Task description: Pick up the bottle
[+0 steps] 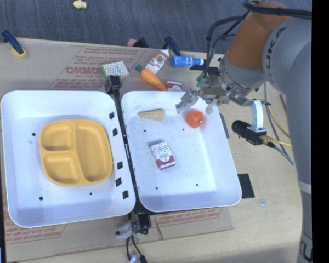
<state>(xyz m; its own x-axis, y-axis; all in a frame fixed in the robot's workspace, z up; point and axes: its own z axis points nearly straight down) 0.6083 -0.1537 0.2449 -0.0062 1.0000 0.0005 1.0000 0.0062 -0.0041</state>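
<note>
Two fingers of the claw (pixel 197 102) are spread open above the red ball (pixel 194 119); the bottle (pixel 156 62) lies outside, so it needs reaching.

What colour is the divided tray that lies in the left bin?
The divided tray is yellow, seen clearly in the camera view, inside the left white bin.

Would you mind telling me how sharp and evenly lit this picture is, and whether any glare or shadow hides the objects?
In the camera view, lighting is even and soft. The white bins look bright but show no glare that hides anything. The gripper is slightly blurred. The red ball and the small carton cast faint shadows. The bottle beyond the bins is small and its label unreadable.
</note>
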